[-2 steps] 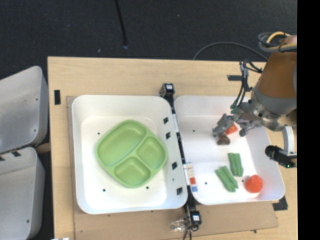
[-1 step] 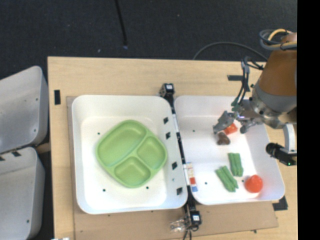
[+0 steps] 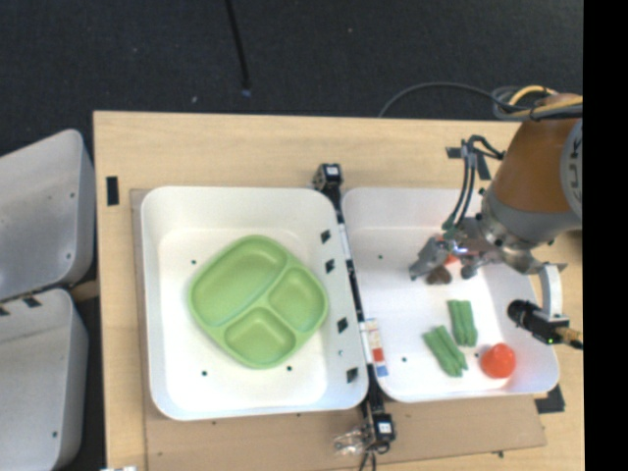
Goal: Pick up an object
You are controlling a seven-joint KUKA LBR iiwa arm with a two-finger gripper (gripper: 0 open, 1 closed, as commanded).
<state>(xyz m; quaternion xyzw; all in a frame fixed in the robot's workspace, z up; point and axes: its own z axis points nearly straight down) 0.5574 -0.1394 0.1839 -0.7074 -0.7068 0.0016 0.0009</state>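
Camera view is giving me the counter from above, with the left bin carrying a green divided plate near its middle. I am seeing the arm reaching into the right bin, and its end effector is hanging low over the bin's upper middle. Something small and dark is sitting right at its tip, but the picture is too blurred for me to tell whether it is being gripped, or how wide the end effector is standing. Below it, two green pods are lying side by side near the bin's lower right, and an orange-red ball is resting just beside them.
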